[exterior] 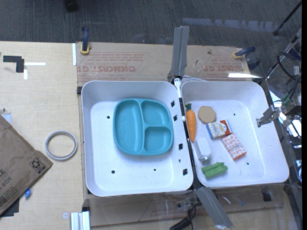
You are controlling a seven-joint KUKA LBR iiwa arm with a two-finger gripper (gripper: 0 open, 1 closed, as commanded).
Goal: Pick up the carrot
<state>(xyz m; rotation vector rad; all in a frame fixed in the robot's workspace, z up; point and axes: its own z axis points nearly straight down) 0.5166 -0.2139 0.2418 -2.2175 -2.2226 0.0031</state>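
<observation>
The carrot point(191, 124) is orange with a small green top. It lies lengthwise in the right bin point(254, 174), close against that bin's left wall, green end toward the back. A tan round cookie point(206, 114) lies just to its right. A pale whitish item point(203, 149) rests just below the carrot's tip. Nothing covers the carrot.
The right bin also holds a red, white and blue packet point(219, 129), a red-and-white packet point(234, 146) and a green pea pod point(214, 169). A teal divided plate point(143, 127) sits in the left bin point(96, 176). A tape roll point(61, 144) and a cardboard box point(19, 166) lie on the bench at left.
</observation>
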